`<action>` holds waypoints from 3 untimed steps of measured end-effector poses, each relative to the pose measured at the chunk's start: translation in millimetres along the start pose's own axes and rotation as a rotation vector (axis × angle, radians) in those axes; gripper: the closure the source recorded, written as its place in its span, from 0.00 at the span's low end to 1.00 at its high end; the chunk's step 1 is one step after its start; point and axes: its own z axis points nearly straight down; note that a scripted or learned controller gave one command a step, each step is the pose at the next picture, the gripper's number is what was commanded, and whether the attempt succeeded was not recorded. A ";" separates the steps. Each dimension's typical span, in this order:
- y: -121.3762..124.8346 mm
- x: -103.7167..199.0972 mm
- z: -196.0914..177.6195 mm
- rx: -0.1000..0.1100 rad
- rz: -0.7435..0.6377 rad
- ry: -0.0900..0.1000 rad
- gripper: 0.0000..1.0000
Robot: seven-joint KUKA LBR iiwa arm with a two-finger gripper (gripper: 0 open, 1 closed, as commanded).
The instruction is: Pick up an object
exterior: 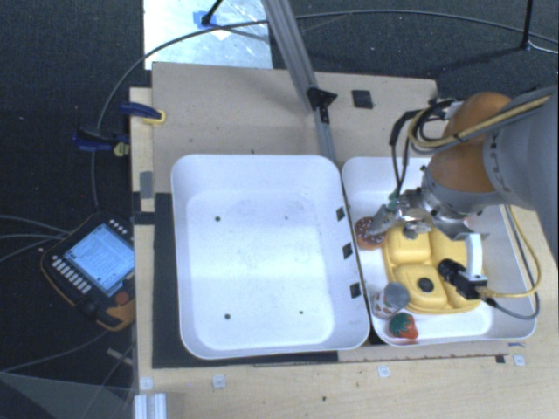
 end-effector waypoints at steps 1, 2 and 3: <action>4.1 -1.1 3.6 -0.008 -0.002 -0.002 0.00; 6.4 0.4 -8.4 -0.011 -0.002 0.002 1.00; 9.8 1.9 -72.7 0.020 -0.005 0.007 1.00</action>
